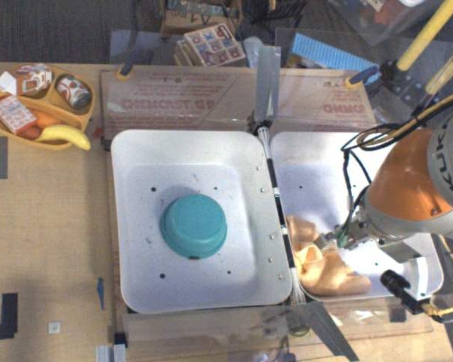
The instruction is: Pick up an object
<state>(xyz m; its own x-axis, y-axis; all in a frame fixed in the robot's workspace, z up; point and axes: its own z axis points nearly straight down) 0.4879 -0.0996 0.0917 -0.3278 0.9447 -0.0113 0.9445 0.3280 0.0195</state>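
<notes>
An upside-down teal bowl [195, 225] rests in the middle of the left white bin [136, 153]. In the right bin [309, 164], several tan, bread-like pieces [334, 272] are heaped in the near left corner, one of them [300, 230] against the left wall. My gripper [340, 238] hangs low over the right bin, just above and right of the tan heap. The orange-banded wrist [411, 183] blocks the view of the gripper's tip, so its contact with the pieces is unclear.
A yellow tray [0, 119] with a banana and toy foods sits on the bench at far left. Cardboard sheets [181, 96] lie behind both bins. A metal divider [268, 89] runs between the bins. Cables [359, 153] trail from the arm over the right bin.
</notes>
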